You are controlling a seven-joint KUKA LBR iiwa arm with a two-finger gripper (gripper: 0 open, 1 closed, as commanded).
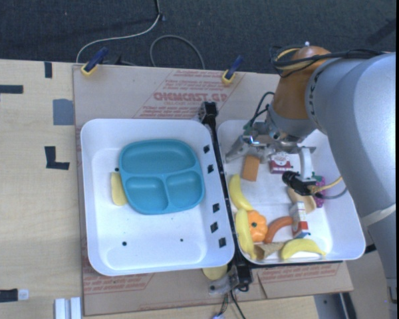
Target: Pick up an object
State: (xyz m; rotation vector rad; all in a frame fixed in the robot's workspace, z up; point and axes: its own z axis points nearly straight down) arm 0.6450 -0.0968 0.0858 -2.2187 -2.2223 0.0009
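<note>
My gripper (246,151) hangs low over the back left part of the right bin (342,198), below the arm's orange band (294,98). A small tan-brown block (251,169) lies right under it, touching or nearly touching it; I cannot tell whether it is gripped. Further forward in the same bin lie a yellow banana (236,193), an orange round toy (255,225), a red-orange sausage shape (278,228), a second yellow banana (303,248) and a tan wedge (270,250). A brown and white piece (299,195) lies to the right of the gripper.
The left bin (96,231) holds a blue divided plate (163,176) with a pale yellow piece (117,188) sticking out from under its left side. A black divider strip (216,178) runs between the bins. The grey arm (359,131) covers the right bin's back right.
</note>
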